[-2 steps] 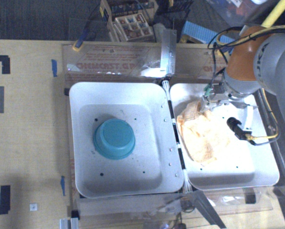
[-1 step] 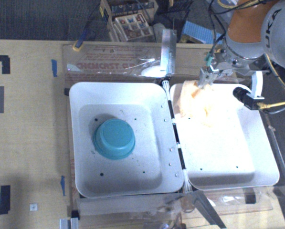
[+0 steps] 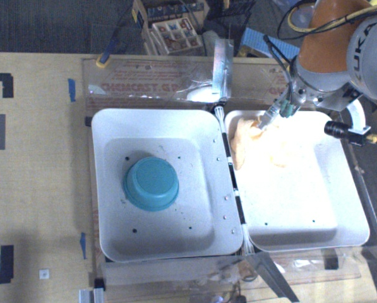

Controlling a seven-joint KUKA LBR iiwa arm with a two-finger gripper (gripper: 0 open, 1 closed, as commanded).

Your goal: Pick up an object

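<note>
On the left, the left bin point(image 3: 106, 131) holds a teal bowl point(image 3: 151, 183), turned upside down so that its flat base faces up. The bowl sits on the bin floor a little left of the middle, apart from every wall. Dark specks dot the white floor around it.

Between the two bins runs a narrow seam with small clips along it, and the bins stand touching side by side. Behind them lies a clear plastic sheet point(image 3: 156, 87) with red lettering, and a shiny strip point(image 3: 221, 68) stands up at the far end of the seam.

To the right, the right bin point(image 3: 340, 232) is washed out by strong light. A pale cream-orange thing point(image 3: 244, 141) lies in its far left corner, against the wall by the seam; its shape is too blurred by glare to make out. The gripper point(image 3: 264, 122) hangs over that corner, slanting down from the upper right, its tip just above or at the pale thing's far edge. Whether it is released or clenched cannot be told. The arm point(image 3: 333, 36), with its orange band, reaches in from the right.
</note>
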